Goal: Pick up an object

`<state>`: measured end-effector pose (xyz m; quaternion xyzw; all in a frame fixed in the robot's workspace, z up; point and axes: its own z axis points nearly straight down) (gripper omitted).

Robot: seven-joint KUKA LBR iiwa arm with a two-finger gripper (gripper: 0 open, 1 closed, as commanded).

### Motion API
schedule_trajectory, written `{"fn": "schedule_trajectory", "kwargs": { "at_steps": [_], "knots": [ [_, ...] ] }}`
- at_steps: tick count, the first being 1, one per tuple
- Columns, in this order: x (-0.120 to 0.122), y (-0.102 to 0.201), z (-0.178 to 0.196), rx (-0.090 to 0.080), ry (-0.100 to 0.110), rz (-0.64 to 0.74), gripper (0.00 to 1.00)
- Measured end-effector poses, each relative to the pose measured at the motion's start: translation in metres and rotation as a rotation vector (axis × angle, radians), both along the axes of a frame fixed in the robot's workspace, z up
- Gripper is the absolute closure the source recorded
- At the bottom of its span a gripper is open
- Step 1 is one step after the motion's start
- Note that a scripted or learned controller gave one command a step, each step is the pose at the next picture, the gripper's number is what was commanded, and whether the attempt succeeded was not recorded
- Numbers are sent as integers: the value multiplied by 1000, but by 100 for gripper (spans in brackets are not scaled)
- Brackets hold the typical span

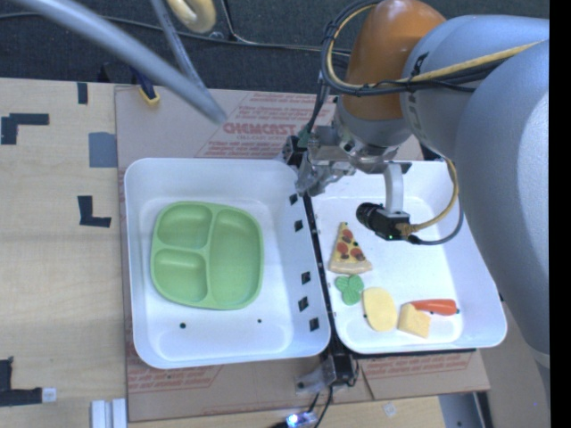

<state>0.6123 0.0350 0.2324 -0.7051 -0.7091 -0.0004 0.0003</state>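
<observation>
Looking down at a slant on the counter (45,239): got two white bins side by side on a cardboard sheet (250,123). In the left bin (223,335), just a green divided plate (207,255), lying flat, a bit left of centre. In the right bin (451,264), a little cluster of toy food toward the near left part. First a pizza slice (349,250), tip pointing to the far side. Just below it a small green piece (350,288), then a yellow oval piece (378,309) touching or almost touching the green one. Beside that a pale yellow wedge (414,321), plus a red-orange stick-like piece (434,307) resting along the wedge's top edge.

Grey arm (486,105) with the orange band (388,52) reaching in from the right, jaws parked over the far end of the seam between the two bins, apart from the plate and some way up from the pizza slice. Honestly can't tell whether wide or narrow from this angle, too cluttered up there.
</observation>
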Motion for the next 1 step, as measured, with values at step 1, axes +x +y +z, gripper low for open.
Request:
{"fn": "schedule_trajectory", "kwargs": {
  "at_steps": [1],
  "knots": [
    [25, 58, -8, -1, 0, 0, 100]
  ]
}}
